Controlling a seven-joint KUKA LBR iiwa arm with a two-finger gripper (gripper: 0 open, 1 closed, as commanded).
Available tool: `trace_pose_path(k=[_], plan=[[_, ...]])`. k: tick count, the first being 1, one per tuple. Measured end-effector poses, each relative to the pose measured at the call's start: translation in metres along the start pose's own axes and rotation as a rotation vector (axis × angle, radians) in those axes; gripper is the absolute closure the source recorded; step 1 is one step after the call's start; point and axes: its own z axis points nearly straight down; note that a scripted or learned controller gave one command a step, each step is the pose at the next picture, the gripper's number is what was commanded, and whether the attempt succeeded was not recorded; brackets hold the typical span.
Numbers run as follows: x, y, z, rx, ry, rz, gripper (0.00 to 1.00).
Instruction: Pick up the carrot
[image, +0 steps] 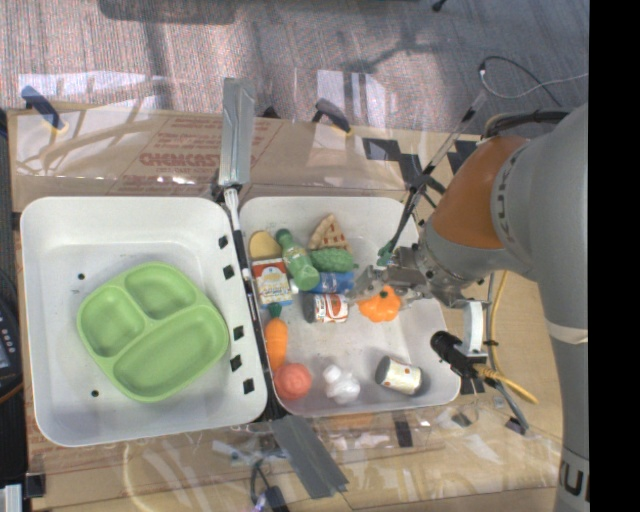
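One carrot (276, 342), right bin (425, 395); one green plate (152, 329), left bin (40, 300); tool (392, 268) state unclear.

Two bins sit side by side on the desk: the left bin (45, 300) holds a divided plate (152, 331), and the right bin (420, 225) holds everything else. In the right bin, the carrot (276, 342) lies against the left wall, with a tomato (294, 381) just in front of it and a bottle (296, 260) behind it. The tool (385, 272) hangs over the bin's right part, just behind a small pumpkin (379, 306), with a cup (399, 376) lying near the front wall.
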Motion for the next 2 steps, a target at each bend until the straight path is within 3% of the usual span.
trace_pose_path(k=[1, 2], plan=[[0.0, 0.0, -0.001, -0.002, 0.0, 0.0, 0.0], [-0.012, 0.014, 0.064, -0.007, 0.0, -0.106, 0.0]])
